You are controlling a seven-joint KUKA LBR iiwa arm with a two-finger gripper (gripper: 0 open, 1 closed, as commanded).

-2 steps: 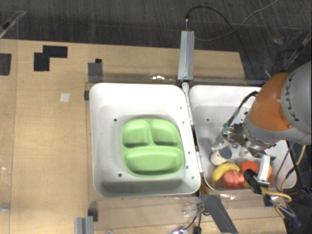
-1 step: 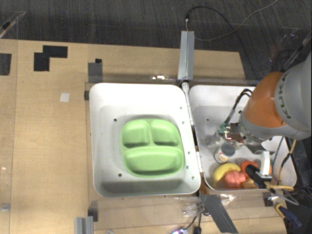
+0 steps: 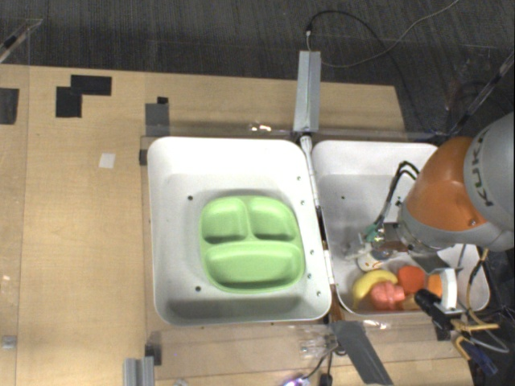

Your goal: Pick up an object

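Tool (image 3: 372, 248): over right bin (image 3: 354, 167), above the banana (image 3: 372, 281); grip state can't tell.
Banana: near bin's front wall, just below tool, long axis roughly left-right.
Beside banana: pink toy (image 3: 388, 295), tomato (image 3: 411, 277).

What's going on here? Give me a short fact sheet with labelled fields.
Left bin: holds a green divided tray
Right bin: toy food heaped at its near end
Toy food: yellow banana, pink piece, red-orange piece
Arm: reaches over the right bin
Gripper: low, just above the banana
Held: nothing visible
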